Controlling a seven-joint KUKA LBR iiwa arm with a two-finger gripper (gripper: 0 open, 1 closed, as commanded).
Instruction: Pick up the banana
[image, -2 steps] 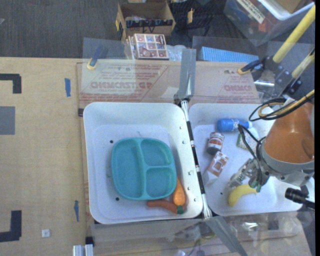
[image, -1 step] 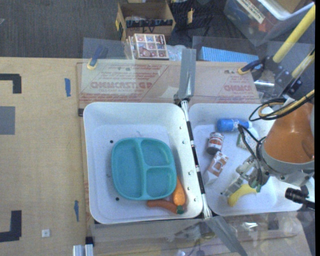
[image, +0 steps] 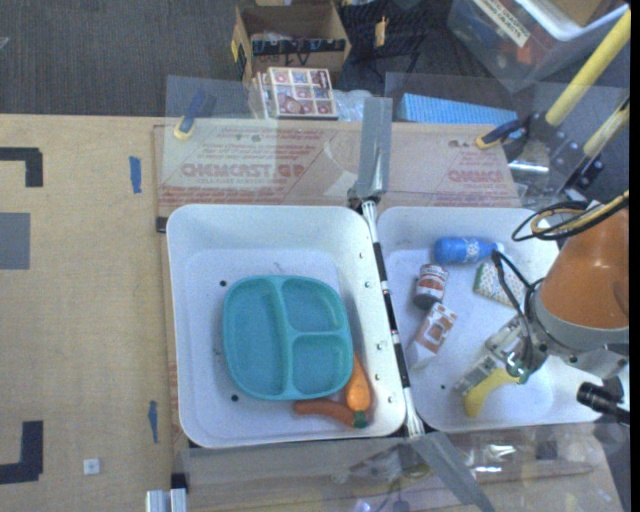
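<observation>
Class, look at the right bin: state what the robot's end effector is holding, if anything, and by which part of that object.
The end effector appears closed on the banana, gripping it at its upper end; the lower end points down-left over the right bin.

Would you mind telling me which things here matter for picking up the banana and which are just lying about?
Belong to the job:
- yellow curved banana, right bin
- grey two-finger gripper directly over it

Lying about:
- teal divided plastic tray
- orange carrot
- blue bottle
- small brown can
- white carton
</observation>
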